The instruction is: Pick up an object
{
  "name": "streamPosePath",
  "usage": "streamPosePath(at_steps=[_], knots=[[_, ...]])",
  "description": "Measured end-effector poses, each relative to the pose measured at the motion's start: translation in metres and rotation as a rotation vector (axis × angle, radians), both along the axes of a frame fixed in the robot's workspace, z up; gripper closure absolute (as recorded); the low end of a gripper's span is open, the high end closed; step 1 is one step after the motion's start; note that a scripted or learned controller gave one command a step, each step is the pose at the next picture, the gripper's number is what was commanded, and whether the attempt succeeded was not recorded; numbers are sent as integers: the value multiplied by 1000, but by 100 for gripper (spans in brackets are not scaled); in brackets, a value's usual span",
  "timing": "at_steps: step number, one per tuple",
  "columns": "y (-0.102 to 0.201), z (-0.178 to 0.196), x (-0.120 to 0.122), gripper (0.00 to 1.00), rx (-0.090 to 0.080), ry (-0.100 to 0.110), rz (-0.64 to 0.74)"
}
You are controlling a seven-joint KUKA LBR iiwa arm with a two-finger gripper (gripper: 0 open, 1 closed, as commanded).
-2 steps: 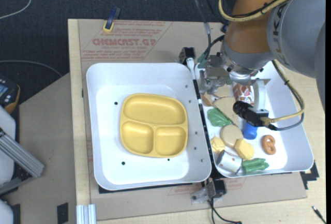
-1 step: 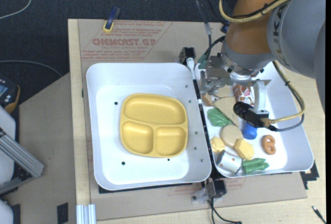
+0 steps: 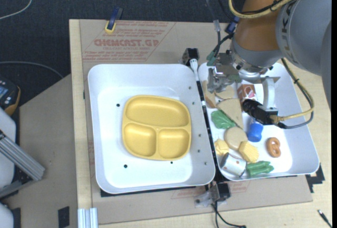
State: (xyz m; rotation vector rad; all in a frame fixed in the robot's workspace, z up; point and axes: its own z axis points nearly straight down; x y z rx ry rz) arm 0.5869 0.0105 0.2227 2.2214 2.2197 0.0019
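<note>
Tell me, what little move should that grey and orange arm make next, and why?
Probably a short drop straight down. The gripper hangs over the top end of the right white bin, and I see nothing between its fingers. The small toys, such as the green leaf-shaped piece and the blue cup, lie just below it.

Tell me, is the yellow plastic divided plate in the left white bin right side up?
Right side up: the yellow plastic divided plate shows its three hollow compartments facing upward.
</note>
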Motion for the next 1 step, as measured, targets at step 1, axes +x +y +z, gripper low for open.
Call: streamPosePath(at_steps=[1], knots=[[13,5,-16,100,2,5,3]])
